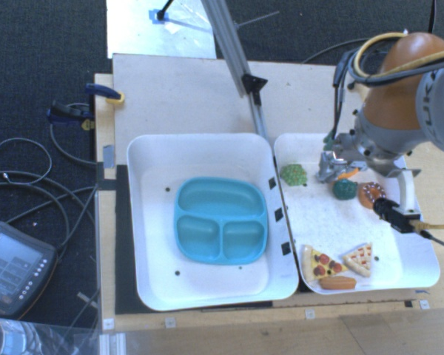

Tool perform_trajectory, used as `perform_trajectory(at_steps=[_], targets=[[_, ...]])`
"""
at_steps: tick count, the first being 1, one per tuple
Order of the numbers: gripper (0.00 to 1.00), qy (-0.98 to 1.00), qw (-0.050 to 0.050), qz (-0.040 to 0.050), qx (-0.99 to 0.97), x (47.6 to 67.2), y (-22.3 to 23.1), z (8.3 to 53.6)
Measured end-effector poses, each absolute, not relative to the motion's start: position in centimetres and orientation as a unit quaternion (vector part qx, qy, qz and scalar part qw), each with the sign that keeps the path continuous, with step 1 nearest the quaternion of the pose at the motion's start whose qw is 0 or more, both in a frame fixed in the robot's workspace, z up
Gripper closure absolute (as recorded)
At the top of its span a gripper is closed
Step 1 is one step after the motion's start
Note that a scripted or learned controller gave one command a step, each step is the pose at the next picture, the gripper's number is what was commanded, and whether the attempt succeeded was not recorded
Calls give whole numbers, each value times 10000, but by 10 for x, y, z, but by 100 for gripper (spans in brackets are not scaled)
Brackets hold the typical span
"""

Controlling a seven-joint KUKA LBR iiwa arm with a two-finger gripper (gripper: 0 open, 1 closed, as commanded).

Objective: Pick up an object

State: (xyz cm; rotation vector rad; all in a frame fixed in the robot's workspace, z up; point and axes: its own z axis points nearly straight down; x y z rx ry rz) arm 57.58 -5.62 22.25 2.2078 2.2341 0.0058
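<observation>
Two pizza slices (320, 260), one hot dog (337, 282), one donut (371, 194), one tray (221, 220).

Open floor mid right bin (429, 268); crowded above by green toy (294, 174), teal ball (345, 190), donut (371, 194); blocked below by pizza slices (339, 260), hotdog (337, 282).

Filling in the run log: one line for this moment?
arm: over right bin | gripper: beside green toy | grasp: unclear | tray: left bin

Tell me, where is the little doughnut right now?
The doughnut lies in the right-hand bin, near its far right side, just right of a dark green toy and close beside the gripper.
</observation>
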Motion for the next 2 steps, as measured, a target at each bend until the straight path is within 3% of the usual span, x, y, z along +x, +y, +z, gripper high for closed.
perform_trajectory(at_steps=[2], targets=[[100, 7111, 3, 21, 7031, 598, 48, 229]])
